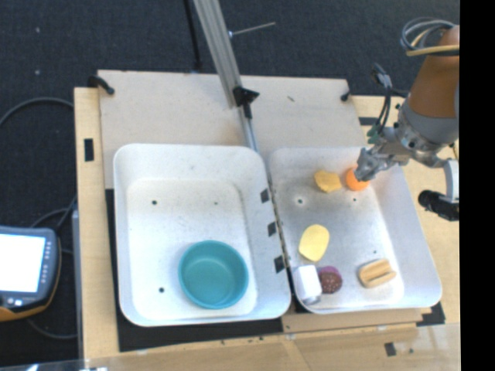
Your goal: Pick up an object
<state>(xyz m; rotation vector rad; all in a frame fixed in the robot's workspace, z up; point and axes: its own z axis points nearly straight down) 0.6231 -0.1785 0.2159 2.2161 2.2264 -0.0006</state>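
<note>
Spanning most of the view, the desk point(178, 107) carried two shallow white bins side by side, so everything loose stayed corralled inside raised rims. Left bin point(131, 168) held a teal bowl point(214, 274) upright near its front edge, well apart from anything else. Right bin point(410, 230) held the small stuff, scattered with gaps, which probably gives a two-finger tool room to come down around any one piece. A slanted aluminium rail point(220, 41) rose from the back of the desk, between the bins. A handheld screen unit point(23, 269) sat off the desk at the left.

The arm point(433, 91) reached in from the right, tilted down toward the right bin's back corner. Its pincer point(370, 165) sat low, right over the orange ball point(355, 180), touching or just above it; couldn't tell how wide the pincer was set, and no object was visibly clamped. Judged: the ball was the likely target, grasp not confirmed.

Just beside the ball, a yellow lump point(327, 181), close enough to get nudged. Mid-bin, a pale yellow oval piece point(313, 241). Front right, a tan bread-like block point(377, 273). Front left, a white cylinder point(308, 282) touching a dark red round piece point(331, 280), tucked against the rim, likely awkward to grab.
</note>
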